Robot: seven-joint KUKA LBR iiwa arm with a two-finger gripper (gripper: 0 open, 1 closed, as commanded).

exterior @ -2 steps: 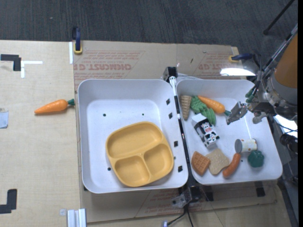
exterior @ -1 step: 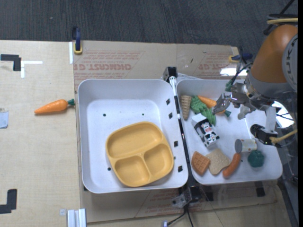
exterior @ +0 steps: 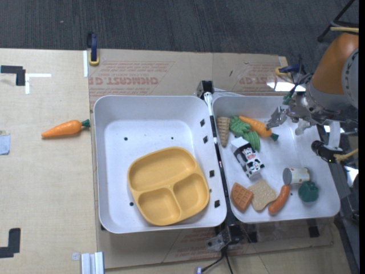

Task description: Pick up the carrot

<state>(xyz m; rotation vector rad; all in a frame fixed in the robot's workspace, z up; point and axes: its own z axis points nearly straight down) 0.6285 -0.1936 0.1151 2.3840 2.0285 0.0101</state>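
Note:
An orange carrot [exterior: 256, 125] lies slantwise at the back of the right bin [exterior: 319, 210], resting against a green leafy toy [exterior: 244, 129]; its green stem end points toward the arm. A second carrot [exterior: 63, 129] lies outside the bins, on the bench to the left. My gripper [exterior: 288, 120] hovers over the back right of the right bin, just right of the first carrot's stem end. It is open and nothing is between its fingers.
The right bin also holds a cone [exterior: 223, 130], a cow-patterned carton [exterior: 248, 160], a waffle [exterior: 241, 196], a bread slice [exterior: 263, 193], a sausage [exterior: 279, 200], a grey cup [exterior: 295, 176] and a dark green toy [exterior: 308, 192]. A yellow divided plate [exterior: 167, 185] fills the left bin [exterior: 114, 153].

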